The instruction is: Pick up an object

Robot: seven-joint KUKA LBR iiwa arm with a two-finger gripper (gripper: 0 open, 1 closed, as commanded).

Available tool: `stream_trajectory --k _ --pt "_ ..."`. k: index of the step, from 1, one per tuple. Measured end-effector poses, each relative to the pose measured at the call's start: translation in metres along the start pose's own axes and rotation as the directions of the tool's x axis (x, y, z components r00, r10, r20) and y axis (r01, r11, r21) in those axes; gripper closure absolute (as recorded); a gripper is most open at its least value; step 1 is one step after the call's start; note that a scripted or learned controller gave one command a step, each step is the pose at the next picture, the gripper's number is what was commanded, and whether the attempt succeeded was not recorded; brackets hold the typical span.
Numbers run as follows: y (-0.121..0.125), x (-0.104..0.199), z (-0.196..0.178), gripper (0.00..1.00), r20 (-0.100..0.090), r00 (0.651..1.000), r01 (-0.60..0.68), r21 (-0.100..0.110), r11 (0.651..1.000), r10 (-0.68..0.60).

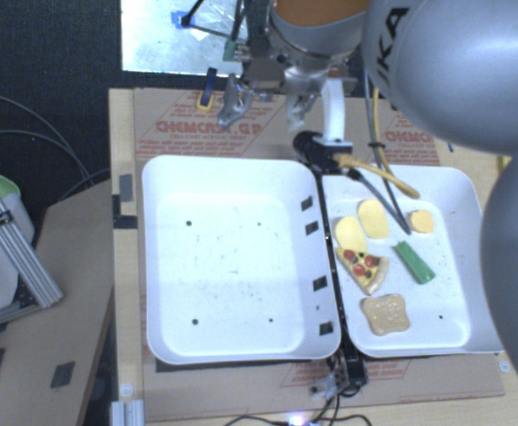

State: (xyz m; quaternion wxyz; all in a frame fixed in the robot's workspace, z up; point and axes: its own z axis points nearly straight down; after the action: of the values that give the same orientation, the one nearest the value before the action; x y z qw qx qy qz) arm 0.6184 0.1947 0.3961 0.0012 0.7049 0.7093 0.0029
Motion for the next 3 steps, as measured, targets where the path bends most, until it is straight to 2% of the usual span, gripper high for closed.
stream_trajectory --k 1,2,3 --pt "-0.006 0.042 -0.078 0.00 -0.002 1.000 0.002 -0.004 1.000 -0.002" --pt "-0.006 0.040 -0.085 1.00 0.000 1.000 0.003 -0.001 1.000 -0.003" --pt "0.022 0.017 -0.114 1.00 0.001 1.000 -0.007 0.000 1.000 0.007"
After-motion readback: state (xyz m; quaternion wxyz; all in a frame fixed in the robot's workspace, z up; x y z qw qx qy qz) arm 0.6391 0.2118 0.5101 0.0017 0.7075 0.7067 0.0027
